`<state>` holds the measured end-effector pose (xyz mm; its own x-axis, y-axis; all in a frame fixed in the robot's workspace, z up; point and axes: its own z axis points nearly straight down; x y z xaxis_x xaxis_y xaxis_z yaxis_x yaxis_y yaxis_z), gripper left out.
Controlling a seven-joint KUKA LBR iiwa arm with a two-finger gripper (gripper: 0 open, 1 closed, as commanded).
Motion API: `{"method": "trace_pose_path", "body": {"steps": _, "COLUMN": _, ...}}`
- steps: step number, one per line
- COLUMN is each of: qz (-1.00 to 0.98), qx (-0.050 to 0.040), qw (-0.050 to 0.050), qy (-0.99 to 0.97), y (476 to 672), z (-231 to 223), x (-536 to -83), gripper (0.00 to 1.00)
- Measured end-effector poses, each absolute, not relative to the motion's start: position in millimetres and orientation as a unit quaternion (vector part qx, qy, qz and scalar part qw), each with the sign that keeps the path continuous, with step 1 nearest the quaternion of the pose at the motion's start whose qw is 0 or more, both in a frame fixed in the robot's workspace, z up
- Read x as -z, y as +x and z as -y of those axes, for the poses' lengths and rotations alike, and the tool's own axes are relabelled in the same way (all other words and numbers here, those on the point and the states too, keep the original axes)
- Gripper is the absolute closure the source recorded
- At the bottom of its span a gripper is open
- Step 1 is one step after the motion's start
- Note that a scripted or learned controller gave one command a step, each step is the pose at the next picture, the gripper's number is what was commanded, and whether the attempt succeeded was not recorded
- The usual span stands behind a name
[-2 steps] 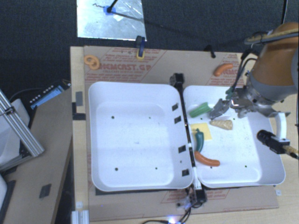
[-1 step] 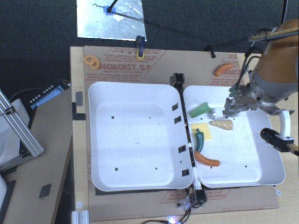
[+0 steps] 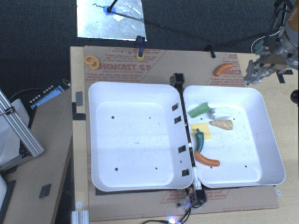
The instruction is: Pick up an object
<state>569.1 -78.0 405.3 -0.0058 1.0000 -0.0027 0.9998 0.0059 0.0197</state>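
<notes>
The right bin [image 3: 266,125] holds several small objects near its left side. A green piece [image 3: 200,109] lies at the top, with a tan wedge [image 3: 222,124] just right of it. Below them sit a yellow square [image 3: 202,130], a dark green pepper-like piece [image 3: 199,139] and an orange sausage shape [image 3: 207,160]. My gripper [image 3: 255,75] hangs at the far right, above the bench just beyond the right bin's back right corner. Nothing is visible between its fingers.
The left bin [image 3: 135,134] lies beside the right one, joined by black clips. On the cardboard behind the bins lie an orange sausage shape [image 3: 223,69], a tan ring [image 3: 92,62] and a yellow and blue clamp [image 3: 139,48]. A shiny sheet [image 3: 110,13] lies further back.
</notes>
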Motion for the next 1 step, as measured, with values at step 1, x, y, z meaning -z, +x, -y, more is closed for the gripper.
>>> {"method": "trace_pose_path", "body": {"steps": 1, "qz": -0.710, "qx": -0.0039, "qw": 0.005, "qy": 0.704, "y": 641.0, "z": 62.7, "x": -459.8, "gripper": 1.00}}
